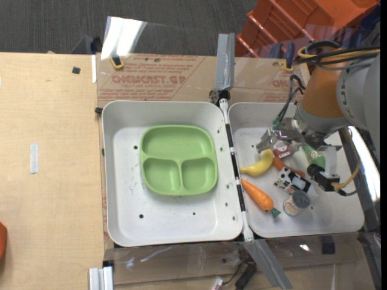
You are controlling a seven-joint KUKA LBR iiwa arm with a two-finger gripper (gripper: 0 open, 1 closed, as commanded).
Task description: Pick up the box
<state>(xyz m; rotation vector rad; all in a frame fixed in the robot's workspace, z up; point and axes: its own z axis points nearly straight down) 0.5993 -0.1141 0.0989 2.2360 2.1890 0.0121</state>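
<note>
In the right bin (344, 219), a small black-and-white box (284, 177) lies between banana (259, 164) and arm, probably light, crushable cardboard best pinched across its short sides; the hand (273, 140) hovers just above, its spread impossible to tell.

From my remote seat I see two bins side by side on the bench: the left bin (115, 180) and the right bin (338, 219), their inner walls touching. A divided plate (179, 159) lies in the left bin, a little toward twelve o'clock of its middle. In the right bin, a banana (259, 164) lies near the nine o'clock wall, and a carrot (259, 196) lies just beside it toward six o'clock. A cluster of small items (294, 189) sits at three o'clock of the carrot. The arm (329, 101) enters from three o'clock, and its gripper (276, 139) hangs over the right bin just at one o'clock of the banana.
</note>
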